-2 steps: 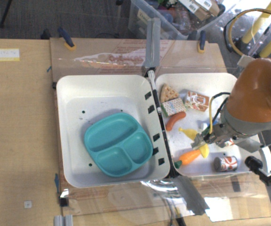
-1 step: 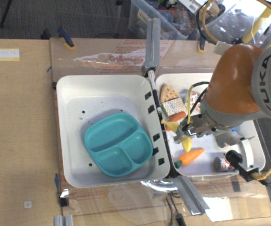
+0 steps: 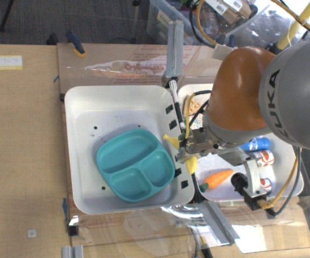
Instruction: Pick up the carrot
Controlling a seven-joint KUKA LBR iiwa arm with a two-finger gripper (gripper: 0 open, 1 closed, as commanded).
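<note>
Now | small orange carrot [image 3: 218, 179] lay in right white bin [image 3: 284, 192], near its front-left corner | gripper [image 3: 190, 147] just above-left, at the divider (finger state: cannot tell) | risk: descent could clip bin wall or nudge carrot against blue-red can [image 3: 258, 150].
</note>
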